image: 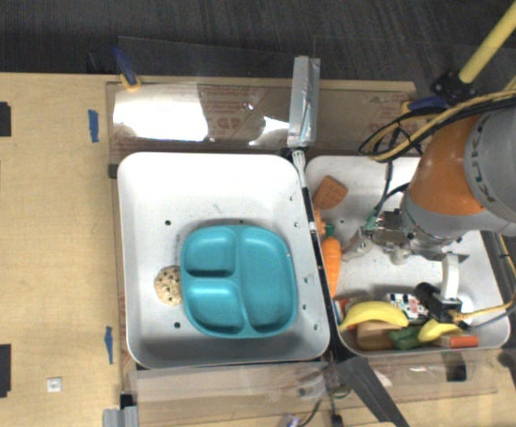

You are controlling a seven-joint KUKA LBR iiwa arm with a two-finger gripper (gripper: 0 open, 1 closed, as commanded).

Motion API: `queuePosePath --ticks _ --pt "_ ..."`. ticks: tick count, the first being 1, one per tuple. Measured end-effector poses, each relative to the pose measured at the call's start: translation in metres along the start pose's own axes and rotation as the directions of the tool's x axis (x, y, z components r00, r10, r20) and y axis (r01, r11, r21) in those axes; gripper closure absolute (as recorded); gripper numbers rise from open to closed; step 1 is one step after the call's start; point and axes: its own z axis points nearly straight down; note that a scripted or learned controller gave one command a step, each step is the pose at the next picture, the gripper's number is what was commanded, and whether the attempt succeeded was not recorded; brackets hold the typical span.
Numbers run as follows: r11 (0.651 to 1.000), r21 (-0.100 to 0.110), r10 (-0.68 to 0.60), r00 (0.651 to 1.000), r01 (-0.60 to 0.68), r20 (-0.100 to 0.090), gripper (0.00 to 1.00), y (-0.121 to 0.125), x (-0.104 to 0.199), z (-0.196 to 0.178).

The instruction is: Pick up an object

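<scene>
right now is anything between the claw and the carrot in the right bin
Nothing visible stands between them. The claw hangs just right of the carrot, which lies against the right bin's left wall; the banana lies nearer the camera.

Grey arm (pixel 507 163), orange wrist band (pixel 442 181), black and yellow cables (pixel 418 123).

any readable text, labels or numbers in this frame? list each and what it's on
None can be read.
Brown cardboard sheet behind the white bins: faint reddish print under glare, too blurred to read.
Small black-and-white packet by the yellow banana in the right white bin: markings too small to read.
</scene>
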Motion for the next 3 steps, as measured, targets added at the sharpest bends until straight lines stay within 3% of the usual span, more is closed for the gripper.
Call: queuePosePath --ticks 1,2,3 --pt "0.924 0.001 -0.382 0.924 0.382 0.004 0.0 -0.011 -0.081 -0.046" --pt "0.84 0.0 -0.542 0.84 0.542 0.001 0.0 -0.02 -0.022 0.0" --pt "0.918 0.0 -0.396 0.918 0.396 0.001 0.0 -0.003 -0.015 0.0"
